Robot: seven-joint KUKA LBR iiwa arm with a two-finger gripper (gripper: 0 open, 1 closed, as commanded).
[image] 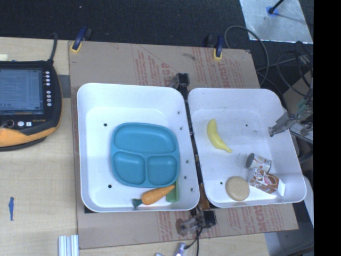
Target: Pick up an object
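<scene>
In the right bin (240, 99) lie a yellow banana (217, 135), a round beige bun (237, 188) and a red-and-white carton with a grey cap (262, 176). The left bin (93, 108) holds a blue compartment plate (144, 153). An orange carrot (156, 194) rests at that plate's front edge, next to a small green piece (172, 194). My gripper (279, 127) reaches in over the right bin's right rim as a grey shape. It stands well right of the banana and above the carton, and nothing is seen in its hold.
A teach pendant with a screen (24, 101) lies on the bench to the left of the bins. Cables (277, 57) run behind the right bin. Clamps (79, 39) hold the cardboard sheet under the bins.
</scene>
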